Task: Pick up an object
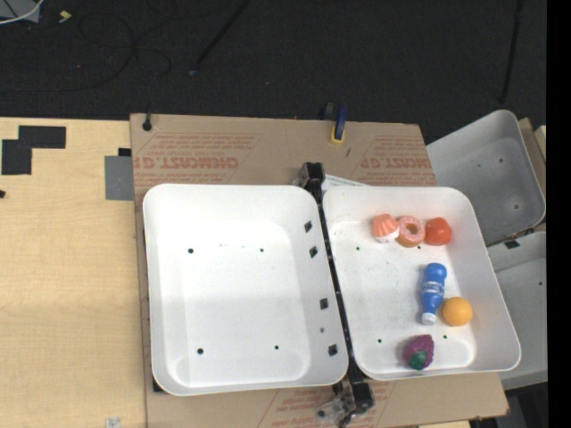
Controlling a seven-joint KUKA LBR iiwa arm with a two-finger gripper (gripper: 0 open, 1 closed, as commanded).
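Left white plastic bin [169, 239] is wide open floor. In the right white bin [375, 328], the 7–9 o'clock side is free; stuff crowds 12 to 5: orange cupcake toy [385, 228], pink ring [411, 232], red lump [438, 232], blue bottle [433, 293], orange ball [457, 312], purple toy [418, 352].

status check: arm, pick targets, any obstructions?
Six objects in right bin, none grasped. Blue bottle beside orange ball; purple toy sits apart. Three orange-red pieces clustered together.

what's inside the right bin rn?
Right bin holds six items: a pink-orange piece, a ring, a red piece, a blue bottle, an orange ball and a purple item. Nothing looks stacked; undersides hidden.
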